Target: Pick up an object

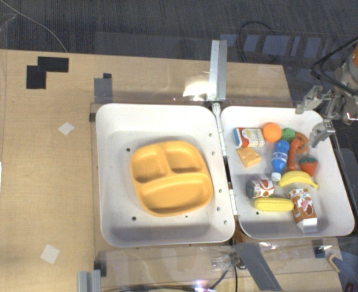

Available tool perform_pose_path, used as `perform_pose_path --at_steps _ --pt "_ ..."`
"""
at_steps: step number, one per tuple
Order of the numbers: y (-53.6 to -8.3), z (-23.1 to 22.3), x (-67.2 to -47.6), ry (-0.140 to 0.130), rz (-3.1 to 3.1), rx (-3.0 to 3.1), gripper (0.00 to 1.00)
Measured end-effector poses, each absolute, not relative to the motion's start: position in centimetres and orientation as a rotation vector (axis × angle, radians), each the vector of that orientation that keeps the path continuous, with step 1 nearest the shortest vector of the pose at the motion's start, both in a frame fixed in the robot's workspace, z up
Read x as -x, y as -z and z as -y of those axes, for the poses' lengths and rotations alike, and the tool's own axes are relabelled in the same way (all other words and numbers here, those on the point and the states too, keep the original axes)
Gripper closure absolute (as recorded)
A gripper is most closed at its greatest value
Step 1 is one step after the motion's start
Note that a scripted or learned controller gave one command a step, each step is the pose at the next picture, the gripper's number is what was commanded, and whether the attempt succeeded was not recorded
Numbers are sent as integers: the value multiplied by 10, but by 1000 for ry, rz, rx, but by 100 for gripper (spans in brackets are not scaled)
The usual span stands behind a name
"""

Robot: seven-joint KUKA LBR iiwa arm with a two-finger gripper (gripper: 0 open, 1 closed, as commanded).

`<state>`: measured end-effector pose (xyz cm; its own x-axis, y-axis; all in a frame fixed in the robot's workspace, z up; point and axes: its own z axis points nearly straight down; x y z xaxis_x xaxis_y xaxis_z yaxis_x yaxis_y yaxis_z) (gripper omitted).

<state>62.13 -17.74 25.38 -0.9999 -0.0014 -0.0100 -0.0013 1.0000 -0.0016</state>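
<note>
Lying in the right bin [344,221], at the right of the frame, were all the small objects from which one could be picked: an orange ball [272,131], a small red and white carton [249,137], a pale cheese wedge [249,157], a blue bottle [280,157], a banana [298,178], a red and white can [262,188], a corn cob [273,205] and a brown and white box [304,208]. A green piece [288,134], an orange-brown curved piece [298,147] and a strawberry [308,165] lay close together near the upper right part of this bin. Every one of them rested on the bin floor, so in my judgement nothing was picked yet.

At the upper right of the frame, over the top right corner of this bin, hung the gripper [318,117]. Its fingers stood wide apart, and I saw nothing between them. It was near the orange-brown curved piece and the green piece, but apart from both.

To the left, the left bin [109,181] carried a yellow divided plate [168,176]. Both bins sat on the wooden tabletop [39,181].

As far as the view showed, the whole task was left: to come down on one object, to close on it, and to lift it.
</note>
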Motion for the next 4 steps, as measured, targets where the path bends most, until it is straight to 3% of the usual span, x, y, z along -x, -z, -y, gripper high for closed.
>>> perform_pose_path --at_steps 1,2,3,4 --pt "-159 102 -651 -5 -3124 -300 0" --pt "-115 110 -614 -2 -2987 -957 0" --pt "-92 100 -649 -12 -2655 -1654 0" --pt "-103 101 -650 -7 -2659 -1642 100"
